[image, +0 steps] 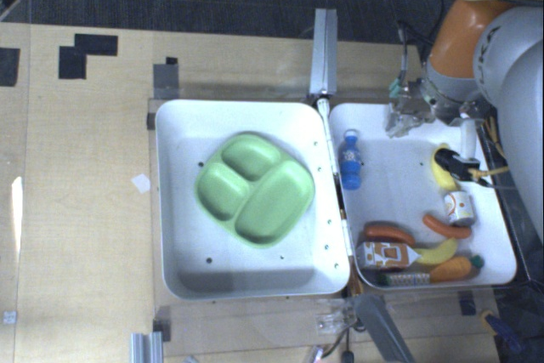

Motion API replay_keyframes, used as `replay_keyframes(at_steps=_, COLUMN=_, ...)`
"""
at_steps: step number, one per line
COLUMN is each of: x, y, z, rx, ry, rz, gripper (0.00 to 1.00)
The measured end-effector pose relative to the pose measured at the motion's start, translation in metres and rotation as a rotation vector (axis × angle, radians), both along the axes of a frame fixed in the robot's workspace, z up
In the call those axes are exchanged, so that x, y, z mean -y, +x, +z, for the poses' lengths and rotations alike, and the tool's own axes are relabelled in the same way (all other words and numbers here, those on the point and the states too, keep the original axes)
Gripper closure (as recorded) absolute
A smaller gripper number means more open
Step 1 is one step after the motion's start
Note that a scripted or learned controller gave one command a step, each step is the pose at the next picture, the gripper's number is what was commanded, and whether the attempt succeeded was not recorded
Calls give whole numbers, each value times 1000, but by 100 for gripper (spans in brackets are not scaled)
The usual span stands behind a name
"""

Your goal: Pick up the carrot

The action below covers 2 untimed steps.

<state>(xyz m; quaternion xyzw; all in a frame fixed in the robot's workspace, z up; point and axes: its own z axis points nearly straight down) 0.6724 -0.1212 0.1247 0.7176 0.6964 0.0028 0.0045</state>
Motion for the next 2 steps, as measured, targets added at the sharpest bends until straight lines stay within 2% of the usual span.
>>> replay_keyframes(at_steps=1, x=26, y=-64, z=165, rx=-2, ry=0, rz=-1, gripper=100)
replay_keyframes(at_steps=2, x=-42, y=-16, z=187, rx=-4, ry=2, rz=-13, gripper=100)
